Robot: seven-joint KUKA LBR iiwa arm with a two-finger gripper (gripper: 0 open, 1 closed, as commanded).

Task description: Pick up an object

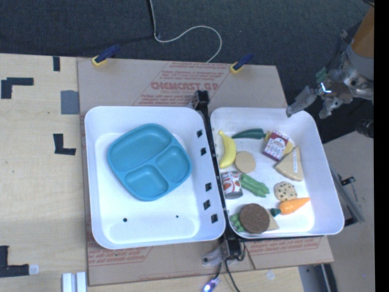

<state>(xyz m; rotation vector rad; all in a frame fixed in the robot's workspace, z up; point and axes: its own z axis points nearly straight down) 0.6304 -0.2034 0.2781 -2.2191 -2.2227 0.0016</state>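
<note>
My gripper (313,100) hangs past the right bin's (325,163) far right corner, jaws spread, holding nothing. I'd come down on the red carton (276,145) near that corner, clear of the cheese wedge (291,165) touching it. Its label is unreadable; the cardboard (182,81) lettering is too blurred to make out.

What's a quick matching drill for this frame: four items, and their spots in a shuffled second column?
Items:
1. blue plate
2. banana
3. carrot
4. gripper

Places:
A. right bin, near its left wall
B. above the right bin's far right corner
C. left bin
D. right bin, near right part

Pairs: 1-C, 2-A, 3-D, 4-B
</note>
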